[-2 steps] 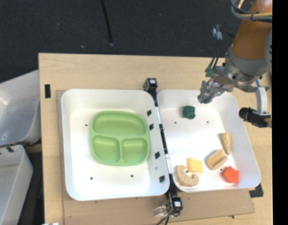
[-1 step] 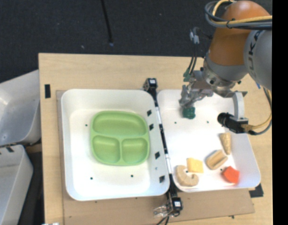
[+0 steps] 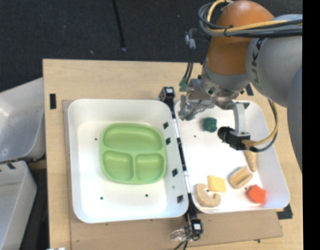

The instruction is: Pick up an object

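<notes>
My gripper (image 3: 189, 108) hangs over the far left corner of the right bin (image 3: 271, 155), under the grey wrist and its orange band. A small dark green object (image 3: 208, 123) lies on the bin floor just right of and below the gripper, apart from it. Nothing shows in the gripper's grasp. Near the bin's front edge lie a yellow wedge (image 3: 217, 183), a tan bread-like piece (image 3: 240, 177), a red-orange piece (image 3: 256, 193) and a pale curved piece (image 3: 206, 196). A tan cone-shaped piece (image 3: 251, 161) lies towards the right wall.
The left bin (image 3: 81, 139) holds a light green divided plate (image 3: 132, 152). A black cable fitting (image 3: 230, 136) hangs from the arm over the middle of the right bin. The divider between the bins (image 3: 178, 150) runs just left of the gripper.
</notes>
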### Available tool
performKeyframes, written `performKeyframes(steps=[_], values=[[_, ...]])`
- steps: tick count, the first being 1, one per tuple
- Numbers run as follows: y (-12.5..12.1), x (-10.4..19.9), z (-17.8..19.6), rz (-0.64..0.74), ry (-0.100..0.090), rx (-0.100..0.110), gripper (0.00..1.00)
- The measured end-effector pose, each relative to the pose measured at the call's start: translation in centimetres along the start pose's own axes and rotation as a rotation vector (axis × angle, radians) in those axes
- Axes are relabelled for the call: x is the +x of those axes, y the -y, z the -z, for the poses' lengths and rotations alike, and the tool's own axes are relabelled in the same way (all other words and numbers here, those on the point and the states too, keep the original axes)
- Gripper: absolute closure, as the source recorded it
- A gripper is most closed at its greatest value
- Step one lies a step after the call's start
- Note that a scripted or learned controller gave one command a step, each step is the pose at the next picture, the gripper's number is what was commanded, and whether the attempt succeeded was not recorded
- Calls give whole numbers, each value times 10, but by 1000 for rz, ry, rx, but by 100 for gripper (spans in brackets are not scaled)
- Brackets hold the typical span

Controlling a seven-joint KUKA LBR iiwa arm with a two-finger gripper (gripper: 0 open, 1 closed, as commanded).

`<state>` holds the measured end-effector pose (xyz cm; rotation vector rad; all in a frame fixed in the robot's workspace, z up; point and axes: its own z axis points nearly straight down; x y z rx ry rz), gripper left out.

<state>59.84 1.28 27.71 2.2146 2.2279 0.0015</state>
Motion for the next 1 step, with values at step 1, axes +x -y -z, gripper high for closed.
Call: performKeyframes(steps=[1], values=[[5,53,-24,0,0,2,100]])
